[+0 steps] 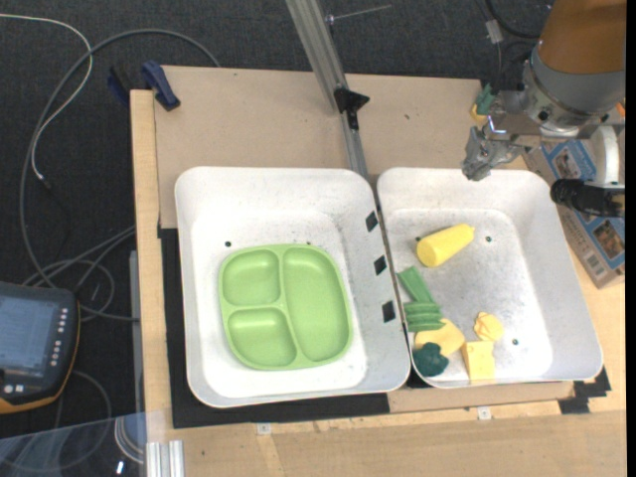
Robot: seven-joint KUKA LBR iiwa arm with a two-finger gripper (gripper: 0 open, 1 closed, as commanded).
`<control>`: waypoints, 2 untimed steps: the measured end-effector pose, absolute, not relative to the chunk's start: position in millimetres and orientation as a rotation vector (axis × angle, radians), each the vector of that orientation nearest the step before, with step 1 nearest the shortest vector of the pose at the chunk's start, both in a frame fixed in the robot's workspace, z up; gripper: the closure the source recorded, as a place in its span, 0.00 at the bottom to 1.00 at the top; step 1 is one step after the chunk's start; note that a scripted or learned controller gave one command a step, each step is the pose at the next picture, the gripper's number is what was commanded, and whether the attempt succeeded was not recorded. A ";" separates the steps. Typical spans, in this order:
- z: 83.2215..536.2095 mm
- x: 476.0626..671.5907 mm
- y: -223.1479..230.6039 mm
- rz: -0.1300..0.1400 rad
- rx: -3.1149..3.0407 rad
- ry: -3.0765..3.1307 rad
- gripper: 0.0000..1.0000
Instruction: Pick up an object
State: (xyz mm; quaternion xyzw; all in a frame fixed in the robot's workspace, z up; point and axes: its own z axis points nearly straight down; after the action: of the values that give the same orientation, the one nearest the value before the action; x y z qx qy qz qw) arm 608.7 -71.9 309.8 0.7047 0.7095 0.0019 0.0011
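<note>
One yellow corn cob [444, 244] lies below the hand [478, 165], grip state unclear.

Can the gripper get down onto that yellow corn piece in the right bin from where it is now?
Probably yes. The gripper hangs over the back rim of the right bin, and the yellow corn piece lies by itself on bare bin floor, apart from the cluster of toys at the front.
</note>
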 end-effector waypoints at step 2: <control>399.9 547.3 -115.9 0.005 2.220 2.214 1.00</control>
State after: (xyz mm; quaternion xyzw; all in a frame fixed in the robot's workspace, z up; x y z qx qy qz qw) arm 547.3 -115.9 399.9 0.7080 0.7062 0.0016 0.0029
